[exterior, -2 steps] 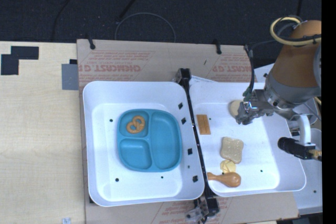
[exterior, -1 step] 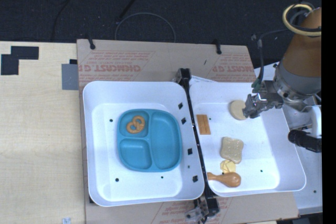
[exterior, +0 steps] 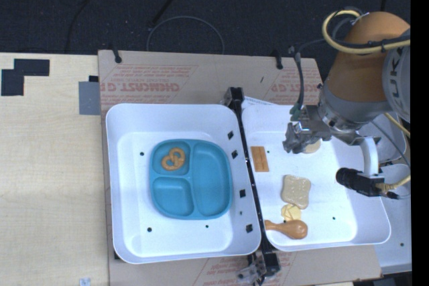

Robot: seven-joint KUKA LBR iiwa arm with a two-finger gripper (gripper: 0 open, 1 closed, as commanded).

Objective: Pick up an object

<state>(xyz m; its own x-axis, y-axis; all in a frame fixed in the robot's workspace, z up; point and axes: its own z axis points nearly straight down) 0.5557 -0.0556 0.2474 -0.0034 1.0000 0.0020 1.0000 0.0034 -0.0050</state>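
Two white bins side by side on bench. Left bin (exterior: 127, 144): blue divided tray (exterior: 194, 194) in middle, pretzel (exterior: 173, 159) in tray's upper-left compartment. Right bin (exterior: 348, 224): small orange-brown flat block (exterior: 259, 159) near left wall, slice of bread (exterior: 295, 191) approx center, chicken drumstick (exterior: 288, 228) below bread near front edge, small yellow piece (exterior: 290, 212) between bread & drumstick, touching or overlapping drumstick, can't tell which. Pale round obj (exterior: 311, 146) just under gripper, partly hidden, identity unclear. Arm in from right, orange band above wrist, gripper (exterior: 299, 138) low over upper part of right bin, above & right of bread, apart from it. Claw state: can't tell, too dark/small. Nothing seen clearly clamped. Black divider (exterior: 242, 164) between bins.
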